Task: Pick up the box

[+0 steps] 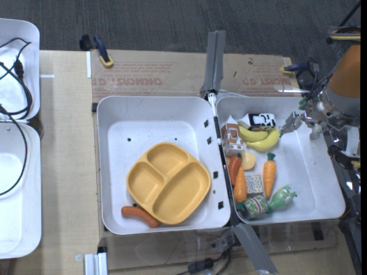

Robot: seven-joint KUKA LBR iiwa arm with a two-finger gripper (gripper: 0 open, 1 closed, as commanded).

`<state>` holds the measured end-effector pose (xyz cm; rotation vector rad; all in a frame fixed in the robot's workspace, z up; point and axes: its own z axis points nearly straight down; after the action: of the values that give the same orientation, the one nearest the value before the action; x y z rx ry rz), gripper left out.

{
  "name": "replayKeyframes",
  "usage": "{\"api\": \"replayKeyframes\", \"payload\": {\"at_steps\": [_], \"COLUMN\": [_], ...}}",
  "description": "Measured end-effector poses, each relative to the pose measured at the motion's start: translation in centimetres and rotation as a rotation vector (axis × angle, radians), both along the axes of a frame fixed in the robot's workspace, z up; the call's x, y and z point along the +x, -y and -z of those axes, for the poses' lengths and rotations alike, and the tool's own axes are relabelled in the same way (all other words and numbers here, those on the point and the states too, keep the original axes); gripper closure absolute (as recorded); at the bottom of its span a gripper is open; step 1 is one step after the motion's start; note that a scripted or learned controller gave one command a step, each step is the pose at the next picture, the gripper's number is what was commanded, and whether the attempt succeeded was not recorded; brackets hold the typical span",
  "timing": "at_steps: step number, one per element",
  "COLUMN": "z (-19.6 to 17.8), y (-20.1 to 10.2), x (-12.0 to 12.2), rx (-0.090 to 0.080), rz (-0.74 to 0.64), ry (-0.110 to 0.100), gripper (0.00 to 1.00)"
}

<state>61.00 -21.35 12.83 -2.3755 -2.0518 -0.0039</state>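
A small brown and white box (231, 137) stands in the right bin (321, 176), against its left wall, just left of two yellow bananas (261, 137). My gripper (304, 125) hangs over the far right part of that bin, to the right of the bananas and well apart from the box. Its two metal fingers stand apart, open, with nothing between them. The grey arm with its orange band (348, 73) comes in from the right edge.
Also in the right bin: a black and white item (261, 119), two carrots (269, 175), a pale patterned packet (254, 183), a can (256, 206) and a green bottle (282, 198). The left bin (114, 153) holds a yellow divided plate (168, 181) and a sausage (139, 215).
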Motion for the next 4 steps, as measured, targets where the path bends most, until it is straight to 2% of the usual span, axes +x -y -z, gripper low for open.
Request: {"api": "replayKeyframes", "payload": {"at_steps": [1,2,3,4], "z": [3.7,3.7,-6.3,-5.0], "y": [-7.5,-7.5,-13.3,-8.0], "x": [-1.1,-1.1,-3.8,-10.2], "rx": [-0.004,-0.004,-0.005,-0.004], "rz": [-0.005,-0.004,0.033,0.114], "ry": [-0.003,-0.002,-0.002,-0.005], "gripper": [0.0,0.0,0.0,0.0]}}
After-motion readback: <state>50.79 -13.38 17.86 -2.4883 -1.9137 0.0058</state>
